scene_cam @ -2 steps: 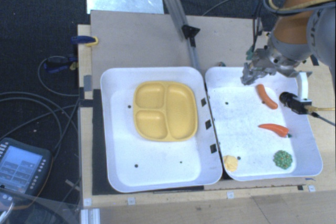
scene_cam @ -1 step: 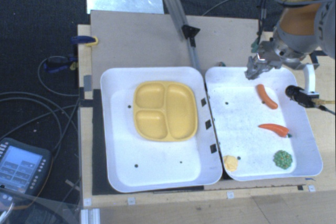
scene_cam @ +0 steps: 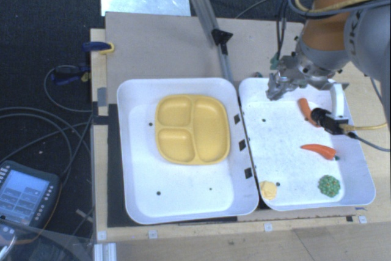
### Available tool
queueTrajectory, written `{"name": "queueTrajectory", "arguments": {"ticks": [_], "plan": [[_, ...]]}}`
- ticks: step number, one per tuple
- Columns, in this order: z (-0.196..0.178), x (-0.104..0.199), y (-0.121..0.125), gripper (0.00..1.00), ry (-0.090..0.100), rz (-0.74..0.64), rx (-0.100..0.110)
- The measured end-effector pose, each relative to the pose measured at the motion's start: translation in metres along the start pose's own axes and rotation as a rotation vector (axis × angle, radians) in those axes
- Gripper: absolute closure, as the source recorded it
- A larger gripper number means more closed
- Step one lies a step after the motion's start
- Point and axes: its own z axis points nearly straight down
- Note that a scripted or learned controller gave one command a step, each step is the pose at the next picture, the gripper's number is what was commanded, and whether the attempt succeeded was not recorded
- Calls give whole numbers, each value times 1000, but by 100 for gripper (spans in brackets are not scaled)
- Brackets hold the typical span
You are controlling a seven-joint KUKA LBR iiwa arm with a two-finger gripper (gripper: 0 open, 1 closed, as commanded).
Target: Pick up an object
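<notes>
Hovering over the upper left corner of the right shallow white plastic bin (scene_cam: 360, 189), the grey two-finger hand (scene_cam: 275, 90) carries nothing that I can see, and its grip state cannot be told. Nearest lies the short orange carrot-shaped toy (scene_cam: 304, 108), just to the hand's right, long axis running toward the bin's near edge. A second, longer orange carrot (scene_cam: 317, 150) lies farther off.
</notes>
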Motion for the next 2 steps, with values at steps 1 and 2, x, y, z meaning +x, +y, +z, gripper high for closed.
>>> {"name": "queueTrajectory", "arguments": {"ticks": [1, 2], "plan": [[-7, 56, -22, 100, 1, -2, 0], [5, 107, -35, 100, 1, -1, 0]]}}
